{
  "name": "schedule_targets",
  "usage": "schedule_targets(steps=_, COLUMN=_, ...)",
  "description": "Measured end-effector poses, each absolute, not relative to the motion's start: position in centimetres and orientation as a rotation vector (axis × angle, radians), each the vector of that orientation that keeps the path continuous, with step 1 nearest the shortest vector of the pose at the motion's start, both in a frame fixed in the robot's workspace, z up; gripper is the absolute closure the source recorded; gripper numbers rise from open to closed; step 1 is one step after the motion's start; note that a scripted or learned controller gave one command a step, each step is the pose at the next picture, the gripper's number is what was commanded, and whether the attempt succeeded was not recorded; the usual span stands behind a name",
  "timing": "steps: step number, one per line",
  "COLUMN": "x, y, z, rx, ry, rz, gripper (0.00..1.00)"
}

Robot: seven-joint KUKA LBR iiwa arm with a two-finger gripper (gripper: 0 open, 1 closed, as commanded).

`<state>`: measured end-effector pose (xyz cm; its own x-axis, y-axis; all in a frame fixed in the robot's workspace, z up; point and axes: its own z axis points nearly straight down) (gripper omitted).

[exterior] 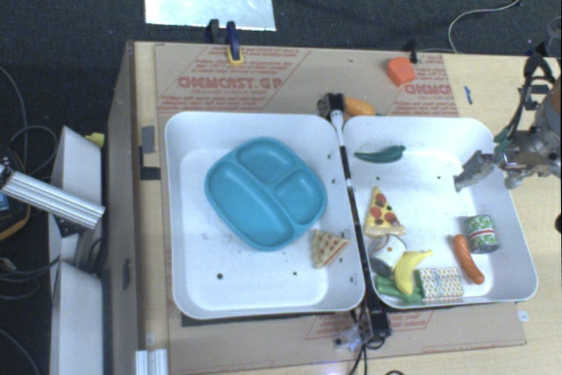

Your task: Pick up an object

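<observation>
Nothing is lifted yet, by my reading: my claw (481, 171) hangs over the right bin's (505, 290) far right edge, apparently open and empty, the can (480, 234) lying just below it.

Left bin (198, 277): you have the divided plate (265, 192) in its middle, a sandwich wedge (328, 248) just right of it
Right bin (518, 277): you find the pepper (380, 155) at the back, a pizza slice (382, 213) by the left wall, the banana (407, 269) and wrapped block (439, 284) in front, the can (480, 234) and carrot (468, 259) to the right
Gripper (479, 169): over the right bin's right side, behind the can
</observation>
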<state>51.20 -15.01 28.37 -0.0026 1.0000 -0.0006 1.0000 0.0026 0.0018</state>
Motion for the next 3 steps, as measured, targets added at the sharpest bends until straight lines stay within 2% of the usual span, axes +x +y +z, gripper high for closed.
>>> schedule_targets(steps=1, x=54.1, y=-20.7, z=16.2, rx=2.221, ry=2.223, rz=-0.001, gripper=0.00)
schedule_targets(steps=2, x=51.7, y=-20.7, z=10.9, rx=2.218, ry=2.220, rz=0.001, gripper=0.00)
schedule_targets(steps=3, x=59.2, y=-20.6, z=8.5, rx=2.216, ry=2.224, rz=0.002, gripper=0.00)
